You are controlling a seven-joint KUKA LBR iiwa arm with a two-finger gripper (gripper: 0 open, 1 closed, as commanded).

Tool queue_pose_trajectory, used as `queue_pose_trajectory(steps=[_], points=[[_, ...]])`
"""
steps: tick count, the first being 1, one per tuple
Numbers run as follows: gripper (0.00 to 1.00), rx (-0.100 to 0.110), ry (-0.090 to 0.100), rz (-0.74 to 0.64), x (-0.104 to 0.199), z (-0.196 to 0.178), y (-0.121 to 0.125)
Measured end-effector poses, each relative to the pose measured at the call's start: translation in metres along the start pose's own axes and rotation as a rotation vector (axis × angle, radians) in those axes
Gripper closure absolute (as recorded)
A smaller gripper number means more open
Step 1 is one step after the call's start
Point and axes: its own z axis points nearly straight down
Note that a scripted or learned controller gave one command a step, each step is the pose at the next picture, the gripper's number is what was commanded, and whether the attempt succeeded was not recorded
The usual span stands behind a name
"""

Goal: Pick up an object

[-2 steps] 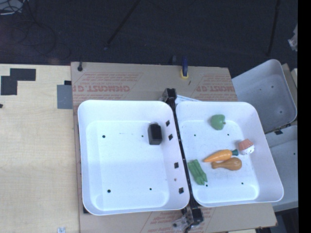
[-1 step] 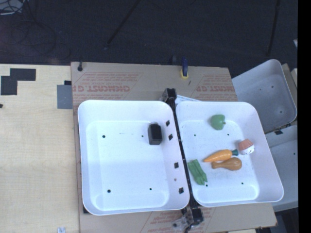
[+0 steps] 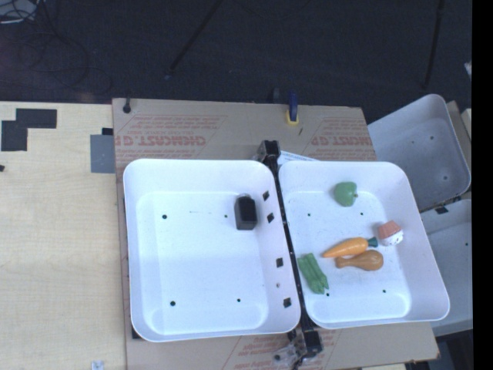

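left bin (image 3: 154, 206): 1 black block (image 3: 245, 212) | right bin (image 3: 416, 206): 5 toy foods (one carrot (image 3: 347, 247)) | gripper state: cannot tell

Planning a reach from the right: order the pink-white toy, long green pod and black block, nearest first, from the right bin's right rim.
1. pink-white toy, right bin, right side.
2. long green pod, right bin's left side.
3. black block, left bin.
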Motion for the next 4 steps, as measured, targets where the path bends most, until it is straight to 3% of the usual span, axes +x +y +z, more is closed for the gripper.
queue_pose_trajectory(steps=[1, 4], points=[[1.0, -0.001, -0.001, 0.002, -0.0142, 0.0, 0.0002], [1.0, 0.0, 0.0, -0.005, -0.0119, 0.0, 0.0008]])
